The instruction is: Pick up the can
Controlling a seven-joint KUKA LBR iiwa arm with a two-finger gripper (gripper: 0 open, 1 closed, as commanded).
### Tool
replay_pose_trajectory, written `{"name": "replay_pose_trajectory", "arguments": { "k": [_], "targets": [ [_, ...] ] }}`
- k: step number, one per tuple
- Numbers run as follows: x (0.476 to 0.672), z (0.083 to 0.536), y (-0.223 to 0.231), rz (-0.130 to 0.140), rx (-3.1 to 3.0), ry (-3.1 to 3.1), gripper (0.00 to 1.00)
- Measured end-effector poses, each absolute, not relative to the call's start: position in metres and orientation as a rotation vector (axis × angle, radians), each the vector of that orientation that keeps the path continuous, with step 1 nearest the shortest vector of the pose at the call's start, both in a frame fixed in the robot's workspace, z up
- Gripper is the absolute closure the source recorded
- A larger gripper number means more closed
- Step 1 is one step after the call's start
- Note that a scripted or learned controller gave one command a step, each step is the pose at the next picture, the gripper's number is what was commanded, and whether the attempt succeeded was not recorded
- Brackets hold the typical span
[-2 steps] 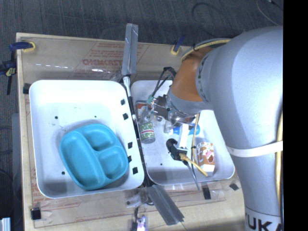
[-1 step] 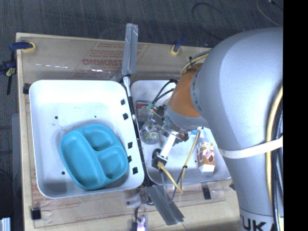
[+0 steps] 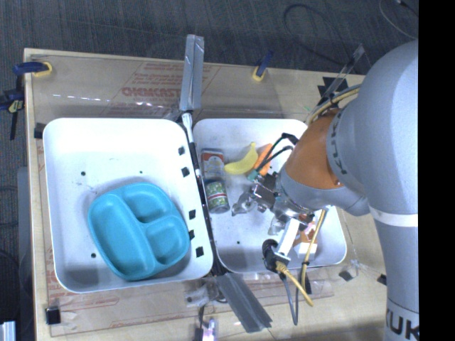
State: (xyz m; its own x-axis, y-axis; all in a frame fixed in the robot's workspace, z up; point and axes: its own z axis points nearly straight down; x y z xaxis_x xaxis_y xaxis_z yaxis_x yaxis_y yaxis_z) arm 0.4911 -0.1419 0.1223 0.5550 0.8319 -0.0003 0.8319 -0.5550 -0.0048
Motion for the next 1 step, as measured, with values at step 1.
{"name": "replay_pose_trajectory", "arguments": {
  "k": [1],
  "targets": [
    [0.4912, 0.1223, -0.1418, 0.004, -2.767, -1.481, 0.0]
  ]
}}
